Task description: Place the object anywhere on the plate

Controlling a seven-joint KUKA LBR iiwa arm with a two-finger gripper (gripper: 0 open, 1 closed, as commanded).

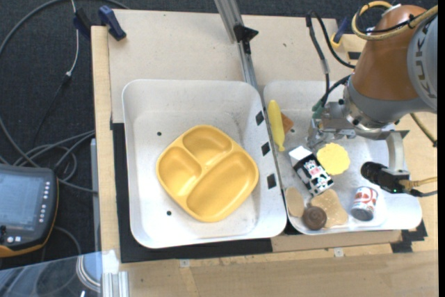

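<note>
The gripper [325, 138], its opening impossible to tell, is hovering over the right bin [410, 219], the yellow divided plate [207, 172] lying well left.

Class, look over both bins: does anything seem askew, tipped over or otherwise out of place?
Slightly: the small can in the right bin lies on its side, and the banana rests against the dividing wall. The yellow plate sits diagonally.

Yellow plate [207, 172] in a white bin [139, 115]; red-and-white can [363, 202].
</note>
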